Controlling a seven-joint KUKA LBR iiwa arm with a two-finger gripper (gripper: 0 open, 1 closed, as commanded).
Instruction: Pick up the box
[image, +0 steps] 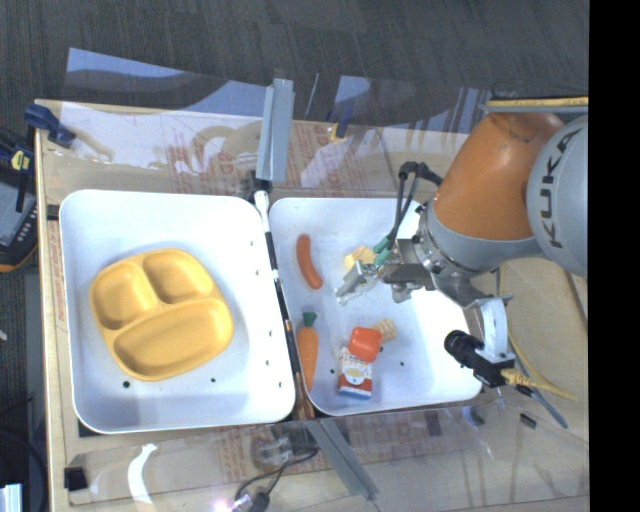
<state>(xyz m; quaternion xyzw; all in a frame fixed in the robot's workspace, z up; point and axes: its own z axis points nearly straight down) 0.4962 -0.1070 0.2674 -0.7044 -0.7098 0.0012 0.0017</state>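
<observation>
Single fixed camera above table (150, 150), looking down at slant; far table edge at frame top, near edge at bottom. Mid-range framing takes in left bin (75, 300) and right bin (425, 385) whole. Arm (500, 180) enters from right

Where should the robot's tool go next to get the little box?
Probably toward the near edge of the right bin, then down. The tool is over the middle of that bin, while the box lies nearer the front edge, next to the carrot. Nothing shows between the tool's tips, so it likely needs to line up over the box first.
</observation>
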